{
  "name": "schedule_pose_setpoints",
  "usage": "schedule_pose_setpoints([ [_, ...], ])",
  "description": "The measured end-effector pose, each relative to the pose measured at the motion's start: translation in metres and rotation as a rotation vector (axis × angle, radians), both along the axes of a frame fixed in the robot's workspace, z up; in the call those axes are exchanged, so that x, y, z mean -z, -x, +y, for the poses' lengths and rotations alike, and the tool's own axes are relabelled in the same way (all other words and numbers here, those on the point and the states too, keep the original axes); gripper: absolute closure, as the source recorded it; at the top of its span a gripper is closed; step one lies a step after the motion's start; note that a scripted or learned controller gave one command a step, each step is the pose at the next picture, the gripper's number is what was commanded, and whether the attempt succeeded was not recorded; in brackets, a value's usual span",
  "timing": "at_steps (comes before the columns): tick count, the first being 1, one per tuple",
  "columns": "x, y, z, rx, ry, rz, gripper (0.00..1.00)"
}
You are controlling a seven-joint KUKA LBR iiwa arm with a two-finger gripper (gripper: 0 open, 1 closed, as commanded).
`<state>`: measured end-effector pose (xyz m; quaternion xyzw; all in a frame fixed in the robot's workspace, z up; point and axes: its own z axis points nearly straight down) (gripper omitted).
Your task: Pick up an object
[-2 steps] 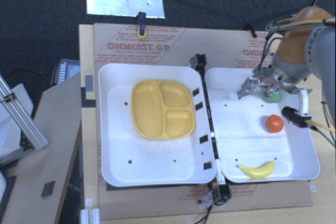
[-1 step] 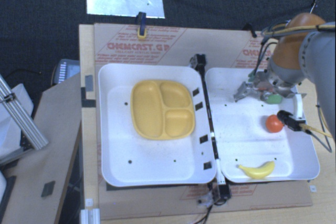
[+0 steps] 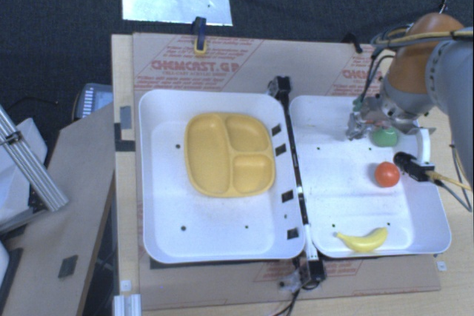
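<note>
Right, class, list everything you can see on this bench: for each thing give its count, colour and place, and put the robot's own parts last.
Bins: two, white, side by side on the bench.
Tray: one, yellow, three compartments, middle of the left bin.
Banana: one, yellow, near edge of the right bin.
Ball: one, orange-red, right side of the right bin.
Green thing: one, far right of the right bin, partly hidden by the arm.
Arm: one, grey with orange band, over the right bin's far corner.
Gripper: one, low beside the green thing.

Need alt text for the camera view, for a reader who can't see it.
A grey robot arm's gripper hangs in the right bin beside a green object, with an orange ball and a banana nearer the camera. The left bin holds a yellow divided plate.
</note>
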<state>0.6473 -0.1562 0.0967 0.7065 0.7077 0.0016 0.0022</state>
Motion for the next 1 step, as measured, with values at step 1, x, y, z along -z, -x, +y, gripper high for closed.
schedule_pose_setpoints([
  [1, -0.0442, 0.0012, 0.0015, -0.001, 0.0, 0.0, 1.0],
])
